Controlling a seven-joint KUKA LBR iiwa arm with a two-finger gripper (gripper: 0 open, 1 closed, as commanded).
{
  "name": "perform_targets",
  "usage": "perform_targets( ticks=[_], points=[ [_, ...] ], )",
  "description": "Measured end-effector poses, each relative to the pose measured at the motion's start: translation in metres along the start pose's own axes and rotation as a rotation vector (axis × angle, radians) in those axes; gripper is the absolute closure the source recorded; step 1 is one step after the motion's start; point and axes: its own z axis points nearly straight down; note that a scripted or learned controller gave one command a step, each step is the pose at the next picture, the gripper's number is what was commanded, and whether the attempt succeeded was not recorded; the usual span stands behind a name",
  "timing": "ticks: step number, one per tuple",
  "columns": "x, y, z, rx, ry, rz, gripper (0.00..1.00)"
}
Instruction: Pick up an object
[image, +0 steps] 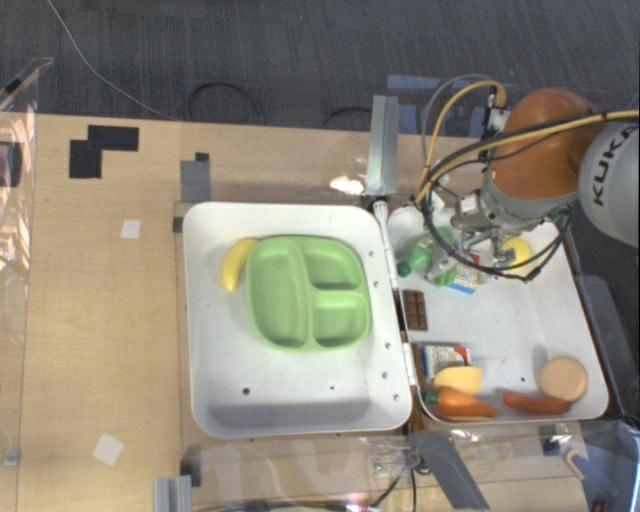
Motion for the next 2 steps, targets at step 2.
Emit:
perform_targets(
  ticks=[2],
  points=[
    [-0.055,0.002,-0.143,0.014,-0.001,0.129,1.0]
  ],
)
